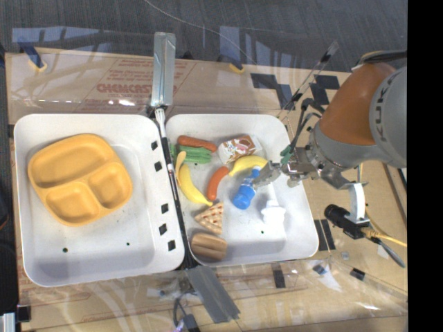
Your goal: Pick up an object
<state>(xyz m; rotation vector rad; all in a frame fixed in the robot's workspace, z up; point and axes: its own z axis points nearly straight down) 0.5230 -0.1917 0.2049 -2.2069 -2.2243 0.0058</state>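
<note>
bun (208, 245): nearest you, at the right bin's (299, 237) front left corner.
pizza slice (210, 217): just behind the bun.
white piece (273, 214): front right of the blue bottle (245, 193).
bananas: one (188, 182) along the left wall, one (246, 164) touching the bottle.
sausage (217, 181): between banana and bottle.
gripper (271, 172): over the bottle's top; you can't tell its finger spacing.
far end: hot dog (196, 143), green item (197, 155), wrapped snack (237, 147).
left bin (28, 254): yellow tray (78, 178).
</note>
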